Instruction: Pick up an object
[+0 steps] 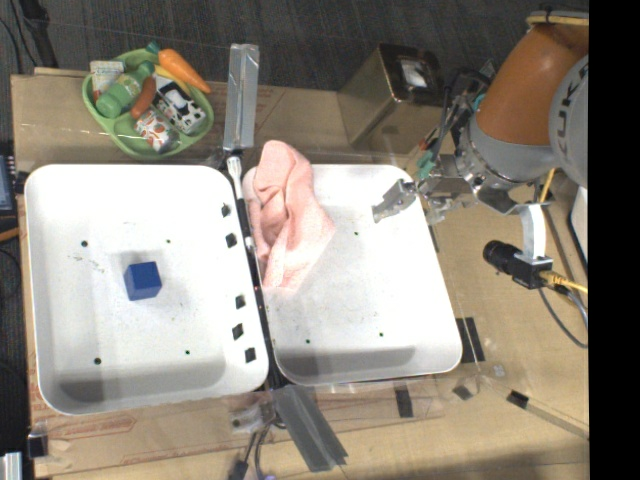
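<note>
Evidently poised for a reach: gripper (392,202) just inside the right bin's (420,343) far right corner, nothing visible between its tips, their spread impossible to tell; pink cloth (285,218) heaped against that bin's left wall; blue cube (143,279) beyond it, in the left bin (60,368).

Counter (500,358): tan wooden surface, pale tape strips near front edge. Bearing two shallow white bins side by side, touching along inner rims: left bin (60,193), right bin (425,323). Green bowl (108,128) at back left corner, just behind left bin, filled with toy food. Grey metal bar (240,93) standing at back, above the seam between bins.
</note>
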You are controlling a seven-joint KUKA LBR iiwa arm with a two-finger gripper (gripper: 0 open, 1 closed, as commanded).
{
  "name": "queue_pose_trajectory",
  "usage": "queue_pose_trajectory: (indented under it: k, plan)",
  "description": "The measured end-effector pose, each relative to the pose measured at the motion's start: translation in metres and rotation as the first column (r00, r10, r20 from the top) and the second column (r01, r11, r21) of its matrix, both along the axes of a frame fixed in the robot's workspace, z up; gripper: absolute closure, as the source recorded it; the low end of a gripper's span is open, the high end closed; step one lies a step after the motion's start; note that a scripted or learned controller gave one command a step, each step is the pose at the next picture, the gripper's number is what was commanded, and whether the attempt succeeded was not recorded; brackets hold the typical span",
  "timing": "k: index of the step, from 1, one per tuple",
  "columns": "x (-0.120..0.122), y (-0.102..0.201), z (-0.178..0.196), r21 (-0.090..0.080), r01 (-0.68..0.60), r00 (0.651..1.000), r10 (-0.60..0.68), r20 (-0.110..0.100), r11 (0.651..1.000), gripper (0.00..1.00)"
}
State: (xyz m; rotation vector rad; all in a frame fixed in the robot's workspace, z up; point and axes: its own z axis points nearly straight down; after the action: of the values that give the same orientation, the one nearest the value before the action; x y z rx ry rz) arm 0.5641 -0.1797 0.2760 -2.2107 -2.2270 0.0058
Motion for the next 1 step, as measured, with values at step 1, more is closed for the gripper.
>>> queue_pose_trajectory:
  k: [1]
  plan:
    - [0.0332,0.0716,-0.1092,0.0,-0.125,0.992,0.125,-0.001,0.992,0.0]
